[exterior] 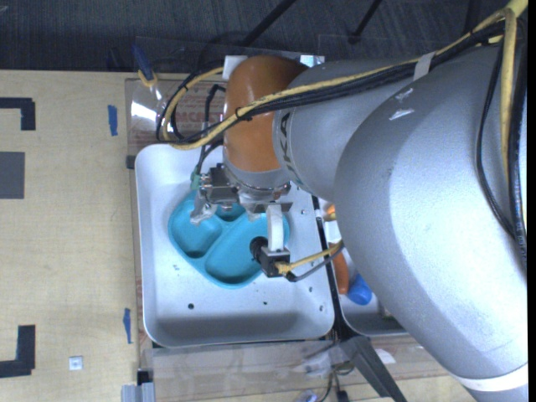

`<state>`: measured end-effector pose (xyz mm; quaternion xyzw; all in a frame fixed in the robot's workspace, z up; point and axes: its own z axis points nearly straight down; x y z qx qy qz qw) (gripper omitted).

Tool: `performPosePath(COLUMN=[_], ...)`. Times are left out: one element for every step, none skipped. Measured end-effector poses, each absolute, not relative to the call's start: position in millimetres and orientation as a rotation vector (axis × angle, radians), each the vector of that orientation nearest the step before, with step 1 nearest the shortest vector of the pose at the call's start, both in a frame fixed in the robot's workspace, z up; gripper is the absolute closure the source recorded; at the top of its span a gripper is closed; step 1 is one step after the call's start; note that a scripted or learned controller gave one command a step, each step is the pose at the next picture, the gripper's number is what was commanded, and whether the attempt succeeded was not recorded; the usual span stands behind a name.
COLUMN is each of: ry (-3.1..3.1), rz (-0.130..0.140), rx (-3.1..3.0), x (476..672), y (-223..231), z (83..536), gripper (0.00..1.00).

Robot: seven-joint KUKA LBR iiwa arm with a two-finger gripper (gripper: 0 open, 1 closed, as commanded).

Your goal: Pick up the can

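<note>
My gripper [214, 205] hangs low in the left white bin [159, 308], right over the upper part of a teal, two-lobed plastic thing [205, 245] that lies in the middle of that bin. The grey arm with its orange band [251, 115] comes in from the right and hides the far part of the bin and whatever lies straight under the wrist. Between the fingertips I see teal plastic, and I cannot make out the shape of a can there.
In the right bin [360, 325], mostly covered by the arm, an orange thing [342, 268] and a blue thing [359, 293] lie near the dividing wall. White floor shows at the left bin's near and left sides. Tan bench [67, 224] lies to the left.
</note>
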<state>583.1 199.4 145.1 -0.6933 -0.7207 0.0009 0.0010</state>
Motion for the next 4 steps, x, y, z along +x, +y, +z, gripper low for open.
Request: performPosePath(ry=[-2.485,-2.201,-2.213,-1.910], rz=[-0.068,0.002,0.004,0.002], rx=[-1.976,-2.242,-2.228,-2.495], x=[516.1,494.6,538.1,555.3], y=[200,192,193,163], z=[103,318,211,394], gripper=[0.00,0.00,0.00,0.00])
